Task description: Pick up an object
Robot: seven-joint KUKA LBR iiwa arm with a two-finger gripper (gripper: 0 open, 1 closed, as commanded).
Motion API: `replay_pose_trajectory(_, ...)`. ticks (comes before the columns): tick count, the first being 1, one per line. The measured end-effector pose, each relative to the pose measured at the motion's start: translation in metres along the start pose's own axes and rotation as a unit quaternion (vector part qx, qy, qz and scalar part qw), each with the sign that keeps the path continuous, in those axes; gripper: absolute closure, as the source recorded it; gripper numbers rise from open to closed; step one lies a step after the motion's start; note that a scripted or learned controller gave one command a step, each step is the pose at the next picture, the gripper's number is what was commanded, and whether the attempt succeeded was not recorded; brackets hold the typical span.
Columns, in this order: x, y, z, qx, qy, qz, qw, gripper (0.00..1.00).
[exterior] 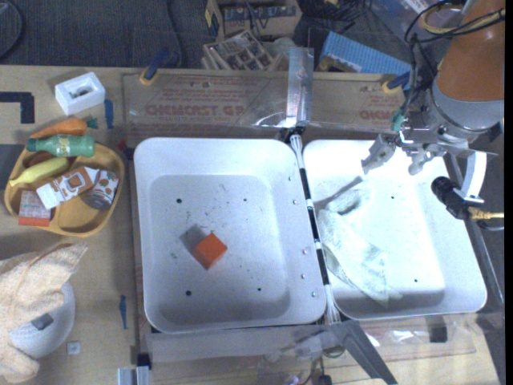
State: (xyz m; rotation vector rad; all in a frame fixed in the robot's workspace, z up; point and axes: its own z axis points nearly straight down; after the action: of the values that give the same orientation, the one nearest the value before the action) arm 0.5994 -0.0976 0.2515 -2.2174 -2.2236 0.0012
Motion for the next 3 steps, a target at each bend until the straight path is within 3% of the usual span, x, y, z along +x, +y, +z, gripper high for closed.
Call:
replay_pose_trajectory(1,-0.026,0.037,0.129,-0.001,0.000,-0.072,0.9974,0.00)
replay_pose_trajectory(2,-0.001,0.028,0.164,-0.004,0.000,-0.026,0.9996,0.00)
replay_pose_trajectory(3,-0.003,0.029,0.152,-0.007,0.000,-0.024,0.9997,1.00)
